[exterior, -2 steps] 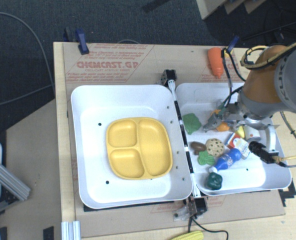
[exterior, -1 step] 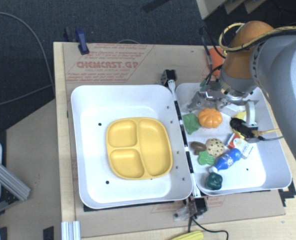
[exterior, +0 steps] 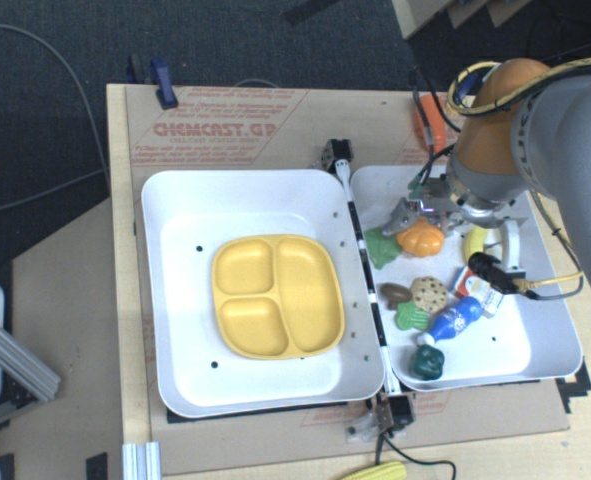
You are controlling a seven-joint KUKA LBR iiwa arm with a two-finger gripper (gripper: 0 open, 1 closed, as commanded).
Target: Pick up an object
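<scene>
The arm comes in from the right and bends down over the right bin (exterior: 545, 343), with its orange band sitting above the wrist. The pincer (exterior: 422, 218) hangs low in the upper part of that bin, just over an orange ball (exterior: 421, 239). From this angle I cannot tell how the pincer stands, nor whether it touches the ball; the ball lies right beneath it, partly covered by the metal tips.

Just left of the pincer, against the wall between the two bins, lies a green leafy piece (exterior: 382, 248). Right of the pincer a yellow object (exterior: 476, 240) stands close beside the wrist. Below the pincer lies a speckled cookie (exterior: 429, 292) with a small brown piece (exterior: 396, 293) touching its left side and a green toy (exterior: 411, 317) just under it. A blue bottle (exterior: 457, 319) slants beside them, its white and red label end (exterior: 484, 293) pointing up to the right. Further down sits a dark green round object (exterior: 426, 362).

Well left of the pincer, the left bin (exterior: 175, 268) holds a yellow divided plate (exterior: 276, 296). Both bins rest on the desk (exterior: 125, 168).
</scene>
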